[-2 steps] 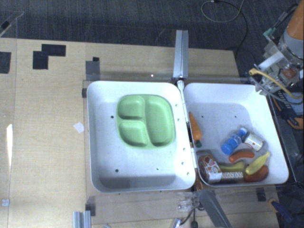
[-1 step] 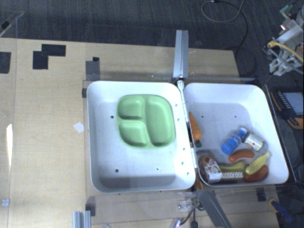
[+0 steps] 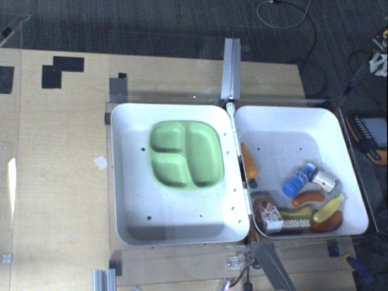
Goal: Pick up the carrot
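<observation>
Nearest the lens, grey metal strut (image 3: 273, 274) jutting out under the near edge of the worktop (image 3: 54, 162), below the seam between the two bins.

Just behind it, in the near corner of the right bin (image 3: 285, 126): brown-and-white packet (image 3: 267, 214), touching a dark-wrapped bar (image 3: 297, 225) laid along the near wall. Beside those, crowded together: red rounded item (image 3: 327, 223), yellow banana (image 3: 328, 208) tilted over it, orange-red sausage shape (image 3: 307, 198), blue bottle (image 3: 298, 183) lying on its side, small white can (image 3: 324, 180) touching the bottle's cap end.

Carrot (image 3: 246, 162) apart from that pile, lying flat along the right bin's left wall, just beside the divider; orange body pointing away from the camera, green end toward the packet. Nothing touching it or gripping it.

Left bin (image 3: 121, 180) holding a green three-compartment tray (image 3: 185, 153), set toward the far side, flat on the floor of the bin.

Jaws: cannot tell whether released or clenched, nor how wide.

Farther off: black squares (image 3: 60, 70) on the pale worktop, upright metal post (image 3: 231, 71) behind the seam, thin cable (image 3: 291, 11) looped on dark carpet.
</observation>
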Motion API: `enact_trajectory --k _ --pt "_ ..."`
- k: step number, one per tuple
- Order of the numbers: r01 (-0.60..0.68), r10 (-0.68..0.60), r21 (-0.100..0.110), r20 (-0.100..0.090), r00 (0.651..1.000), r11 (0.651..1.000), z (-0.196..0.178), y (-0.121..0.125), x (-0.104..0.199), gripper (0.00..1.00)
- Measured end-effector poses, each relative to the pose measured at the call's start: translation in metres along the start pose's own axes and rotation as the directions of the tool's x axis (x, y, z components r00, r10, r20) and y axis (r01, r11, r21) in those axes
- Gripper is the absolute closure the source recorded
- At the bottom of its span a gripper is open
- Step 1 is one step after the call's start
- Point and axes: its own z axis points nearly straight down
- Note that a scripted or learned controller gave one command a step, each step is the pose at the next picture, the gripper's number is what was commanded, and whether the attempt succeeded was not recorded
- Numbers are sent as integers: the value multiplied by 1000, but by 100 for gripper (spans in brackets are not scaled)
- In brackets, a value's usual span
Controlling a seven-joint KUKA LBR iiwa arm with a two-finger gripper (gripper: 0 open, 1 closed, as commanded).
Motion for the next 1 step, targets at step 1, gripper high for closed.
enact_trajectory --k 1 --pt "246 -246 2 1 969 969 109 -9 16 100"
